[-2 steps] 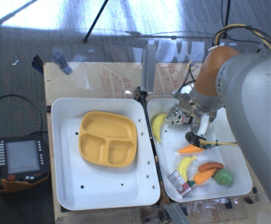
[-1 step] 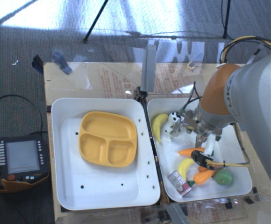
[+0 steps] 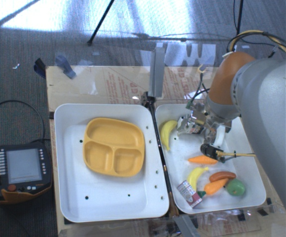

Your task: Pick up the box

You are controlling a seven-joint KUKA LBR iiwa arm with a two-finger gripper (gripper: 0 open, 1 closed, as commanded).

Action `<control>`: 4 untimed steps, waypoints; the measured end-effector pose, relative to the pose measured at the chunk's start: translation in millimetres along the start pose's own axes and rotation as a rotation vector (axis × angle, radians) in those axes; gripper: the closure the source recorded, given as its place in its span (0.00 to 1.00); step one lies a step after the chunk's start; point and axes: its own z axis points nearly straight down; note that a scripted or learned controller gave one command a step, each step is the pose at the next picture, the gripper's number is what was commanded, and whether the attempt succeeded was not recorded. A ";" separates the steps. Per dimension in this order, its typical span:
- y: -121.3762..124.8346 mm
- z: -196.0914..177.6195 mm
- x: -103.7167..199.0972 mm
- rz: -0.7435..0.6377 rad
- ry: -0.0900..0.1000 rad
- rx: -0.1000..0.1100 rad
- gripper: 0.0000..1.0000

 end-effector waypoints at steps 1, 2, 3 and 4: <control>2.1 -8.8 3.1 -0.005 0.002 -0.015 1.00; -24.1 -110.7 62.2 -0.099 0.003 -0.031 1.00; -46.6 -151.8 106.7 -0.097 0.002 -0.030 1.00; -47.2 -159.0 107.6 -0.102 0.000 -0.025 1.00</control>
